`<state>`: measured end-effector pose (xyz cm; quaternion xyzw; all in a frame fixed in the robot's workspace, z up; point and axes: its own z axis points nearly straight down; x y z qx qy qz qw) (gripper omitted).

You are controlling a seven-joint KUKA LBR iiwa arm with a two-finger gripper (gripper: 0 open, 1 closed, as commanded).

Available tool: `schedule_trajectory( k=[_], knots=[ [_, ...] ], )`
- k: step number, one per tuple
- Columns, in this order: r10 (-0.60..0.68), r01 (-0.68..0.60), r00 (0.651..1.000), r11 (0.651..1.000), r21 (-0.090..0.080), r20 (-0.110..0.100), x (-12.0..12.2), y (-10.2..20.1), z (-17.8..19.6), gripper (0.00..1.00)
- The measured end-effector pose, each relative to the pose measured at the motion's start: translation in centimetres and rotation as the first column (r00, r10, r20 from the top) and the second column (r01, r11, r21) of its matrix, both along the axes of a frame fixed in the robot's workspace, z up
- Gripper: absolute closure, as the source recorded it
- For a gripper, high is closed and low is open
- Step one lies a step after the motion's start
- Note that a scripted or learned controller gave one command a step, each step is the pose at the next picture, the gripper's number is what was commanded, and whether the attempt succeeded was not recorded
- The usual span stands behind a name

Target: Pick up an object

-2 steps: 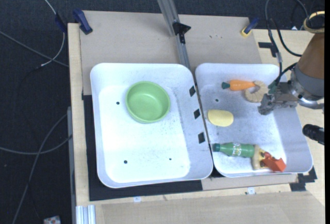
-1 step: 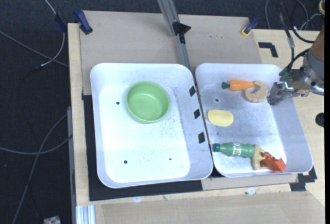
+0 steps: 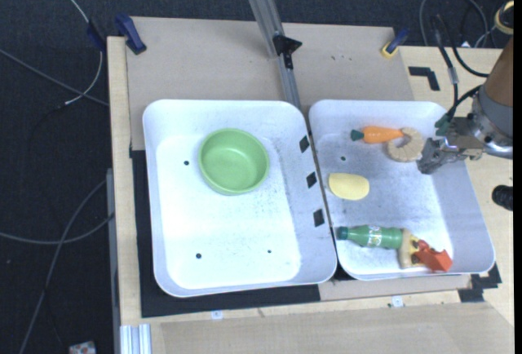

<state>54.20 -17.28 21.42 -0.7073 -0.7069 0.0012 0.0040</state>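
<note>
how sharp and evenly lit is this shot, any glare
Camera view: soft overall, small items like the carrot blurry; lighting even, shadows faint; mild sheen on the right bin, none blown out; green bowl reads clearly.

I counted two white bins (image 3: 163, 181), one green bowl (image 3: 234, 161), one carrot (image 3: 380, 134), one yellow piece (image 3: 348, 186), one green bottle (image 3: 373, 236).
</note>
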Motion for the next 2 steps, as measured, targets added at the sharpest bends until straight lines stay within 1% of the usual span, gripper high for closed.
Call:
schedule_trajectory(
  k=[1, 2],
  knots=[
    [0.007, -0.007, 1.000, 1.000, -0.002, 0.012, 1.5, 5.0, 1.4, 1.00],
    [0.007, -0.007, 1.000, 1.000, -0.002, 0.009, 3.0, 10.1, 0.5, 1.00]
  ],
)
